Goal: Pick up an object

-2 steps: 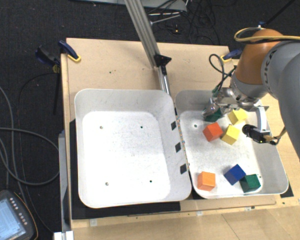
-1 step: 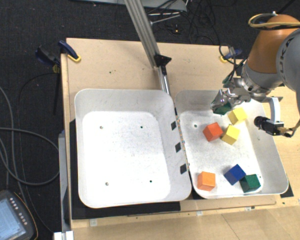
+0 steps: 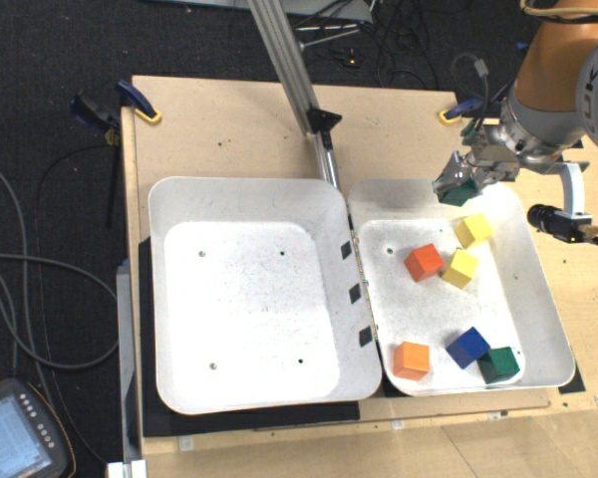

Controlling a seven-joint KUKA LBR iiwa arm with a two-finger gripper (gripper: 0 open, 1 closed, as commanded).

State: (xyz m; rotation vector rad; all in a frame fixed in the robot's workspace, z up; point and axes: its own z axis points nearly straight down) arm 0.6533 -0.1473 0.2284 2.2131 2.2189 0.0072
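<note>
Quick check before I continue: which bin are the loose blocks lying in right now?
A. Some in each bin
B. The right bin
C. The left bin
B. The yellow blocks, orange blocks, blue block and green block all lie in the right bin.

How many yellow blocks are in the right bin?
2. One yellow block lies near the far wall of the right bin; the other sits just nearer, beside the red-orange block. The hand may hide more.

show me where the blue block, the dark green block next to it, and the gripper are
blue block [image 3: 467, 347], camera view, top face.
dark green block [image 3: 498, 364], camera view, top face.
gripper [image 3: 459, 189], camera view, at its fingertips.
</note>
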